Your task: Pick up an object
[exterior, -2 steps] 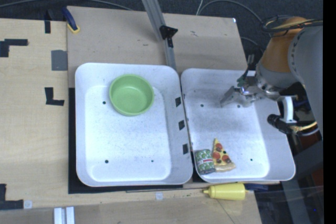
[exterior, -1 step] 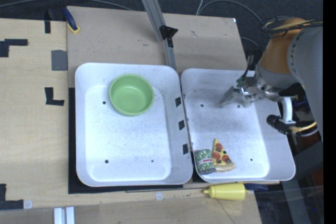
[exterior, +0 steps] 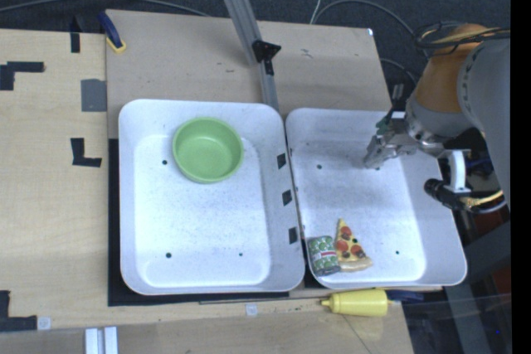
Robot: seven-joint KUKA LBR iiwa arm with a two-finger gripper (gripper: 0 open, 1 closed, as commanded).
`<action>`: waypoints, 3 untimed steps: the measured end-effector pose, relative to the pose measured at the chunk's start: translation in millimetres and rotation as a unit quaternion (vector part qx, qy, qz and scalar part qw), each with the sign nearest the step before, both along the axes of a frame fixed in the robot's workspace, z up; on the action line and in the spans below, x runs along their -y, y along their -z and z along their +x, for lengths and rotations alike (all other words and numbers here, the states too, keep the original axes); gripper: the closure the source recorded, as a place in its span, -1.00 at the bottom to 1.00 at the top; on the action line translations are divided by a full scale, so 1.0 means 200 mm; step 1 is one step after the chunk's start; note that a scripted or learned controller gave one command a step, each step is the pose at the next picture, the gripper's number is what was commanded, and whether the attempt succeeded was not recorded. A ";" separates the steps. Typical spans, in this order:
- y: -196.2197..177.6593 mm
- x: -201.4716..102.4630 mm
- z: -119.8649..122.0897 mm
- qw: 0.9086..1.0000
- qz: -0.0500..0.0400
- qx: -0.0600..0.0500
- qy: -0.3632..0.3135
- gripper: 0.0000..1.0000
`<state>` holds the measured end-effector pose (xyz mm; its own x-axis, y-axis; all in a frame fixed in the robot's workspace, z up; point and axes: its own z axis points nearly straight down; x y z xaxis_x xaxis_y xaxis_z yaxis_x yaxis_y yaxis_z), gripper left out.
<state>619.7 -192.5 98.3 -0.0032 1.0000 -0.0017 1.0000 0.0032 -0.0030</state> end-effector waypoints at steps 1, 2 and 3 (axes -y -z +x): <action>-0.29 -0.05 0.02 1.000 0.000 0.004 0.000 1.00; -0.56 -0.05 0.03 1.000 0.000 0.004 0.001 1.00; -0.61 -0.31 -0.02 1.000 0.002 0.001 -0.001 1.00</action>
<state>615.8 -130.7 219.6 -0.0060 1.0000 0.0017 1.0000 0.0060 -0.0001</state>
